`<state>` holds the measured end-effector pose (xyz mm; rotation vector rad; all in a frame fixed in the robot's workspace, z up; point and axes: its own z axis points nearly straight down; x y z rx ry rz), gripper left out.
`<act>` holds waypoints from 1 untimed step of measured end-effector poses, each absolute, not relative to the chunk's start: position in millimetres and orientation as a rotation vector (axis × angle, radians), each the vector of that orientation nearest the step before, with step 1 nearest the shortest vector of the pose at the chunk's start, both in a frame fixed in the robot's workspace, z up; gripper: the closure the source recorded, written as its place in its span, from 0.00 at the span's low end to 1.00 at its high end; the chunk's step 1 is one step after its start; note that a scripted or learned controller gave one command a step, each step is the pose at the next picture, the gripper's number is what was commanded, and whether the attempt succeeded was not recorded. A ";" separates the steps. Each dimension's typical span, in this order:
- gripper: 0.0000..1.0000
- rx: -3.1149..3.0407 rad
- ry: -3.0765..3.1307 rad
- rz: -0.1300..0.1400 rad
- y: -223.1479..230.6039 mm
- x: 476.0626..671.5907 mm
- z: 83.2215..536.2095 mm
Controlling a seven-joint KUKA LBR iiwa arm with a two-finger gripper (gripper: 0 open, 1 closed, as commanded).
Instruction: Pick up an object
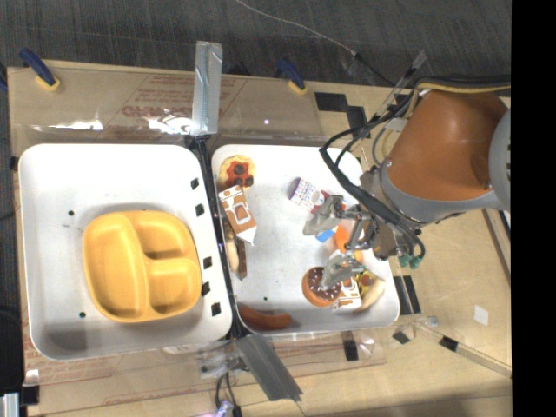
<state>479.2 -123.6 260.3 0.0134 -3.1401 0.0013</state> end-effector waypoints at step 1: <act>0.00 -0.057 -3.146 0.001 -167.7 499.8 103.6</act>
